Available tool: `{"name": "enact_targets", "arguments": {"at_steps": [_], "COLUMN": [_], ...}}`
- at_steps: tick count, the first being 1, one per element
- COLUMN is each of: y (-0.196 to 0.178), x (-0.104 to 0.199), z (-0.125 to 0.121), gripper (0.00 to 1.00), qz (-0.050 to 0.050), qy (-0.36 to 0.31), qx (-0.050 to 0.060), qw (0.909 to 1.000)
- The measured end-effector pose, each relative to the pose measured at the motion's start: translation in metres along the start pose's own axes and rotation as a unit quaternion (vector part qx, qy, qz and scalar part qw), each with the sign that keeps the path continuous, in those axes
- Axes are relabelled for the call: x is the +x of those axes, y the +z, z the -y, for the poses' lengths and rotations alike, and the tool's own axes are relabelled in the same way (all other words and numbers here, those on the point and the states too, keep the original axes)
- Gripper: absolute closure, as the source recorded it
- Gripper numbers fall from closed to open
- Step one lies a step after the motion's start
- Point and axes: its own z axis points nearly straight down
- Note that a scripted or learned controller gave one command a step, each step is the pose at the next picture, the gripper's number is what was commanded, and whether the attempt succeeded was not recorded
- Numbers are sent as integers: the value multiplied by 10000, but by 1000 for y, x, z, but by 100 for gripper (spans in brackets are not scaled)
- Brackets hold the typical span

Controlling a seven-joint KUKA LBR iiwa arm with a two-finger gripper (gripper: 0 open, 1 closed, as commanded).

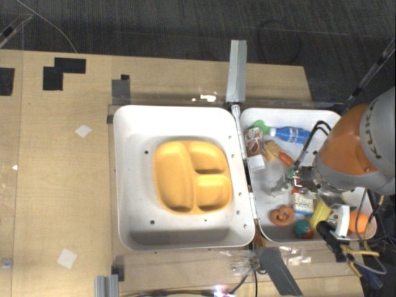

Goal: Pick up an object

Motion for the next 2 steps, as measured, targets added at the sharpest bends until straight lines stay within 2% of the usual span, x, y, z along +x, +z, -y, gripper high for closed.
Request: {"name": "enact_targets", "arguments": {"at_steps": [1,2], "y": [0,-79], "x": [14,29], "z": [-106,-126], "gripper": [0,0], "qz": [18,0], "qy": [-471,-617], "qx": [-26,76], "qw": [9989,9981]}}
